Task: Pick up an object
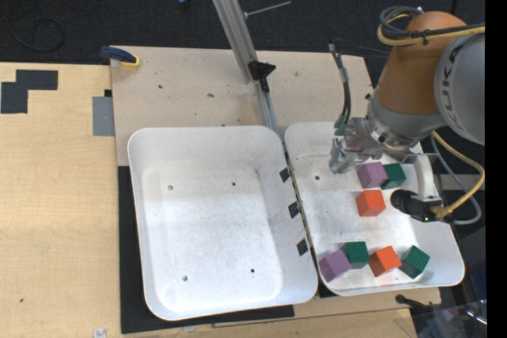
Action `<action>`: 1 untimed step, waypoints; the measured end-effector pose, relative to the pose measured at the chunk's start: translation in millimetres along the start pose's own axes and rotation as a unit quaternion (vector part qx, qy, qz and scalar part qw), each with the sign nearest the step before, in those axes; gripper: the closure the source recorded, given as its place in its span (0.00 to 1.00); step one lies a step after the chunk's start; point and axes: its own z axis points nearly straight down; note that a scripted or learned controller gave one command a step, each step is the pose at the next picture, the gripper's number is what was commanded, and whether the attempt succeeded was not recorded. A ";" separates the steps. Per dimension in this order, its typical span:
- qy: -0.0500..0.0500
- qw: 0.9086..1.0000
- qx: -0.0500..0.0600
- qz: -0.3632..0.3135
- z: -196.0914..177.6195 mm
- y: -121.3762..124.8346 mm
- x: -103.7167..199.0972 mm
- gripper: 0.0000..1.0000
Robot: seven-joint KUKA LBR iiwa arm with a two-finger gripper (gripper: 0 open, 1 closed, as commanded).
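My gripper (341,159) hangs low over the upper part of the right bin (321,206), just left of a purple cube (371,174) with a green cube (394,173) behind it. I see nothing between its fingers. An orange cube (370,203) lies below those two. Near the bin's front edge sit a purple cube (335,263), a green cube (356,252), an orange cube (385,259) and a green cube (414,260).
The left bin (150,162) lies beside the right one, with black clips (293,209) along the shared edge. A slanted aluminium post (234,20) rises behind the bins. The arm's orange band (412,59) and cables hang over the right bin's far right.
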 end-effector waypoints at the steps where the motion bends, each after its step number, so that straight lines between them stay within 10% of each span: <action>1: 0.000 1.000 0.000 0.001 -8.5 11.6 45.1 1.00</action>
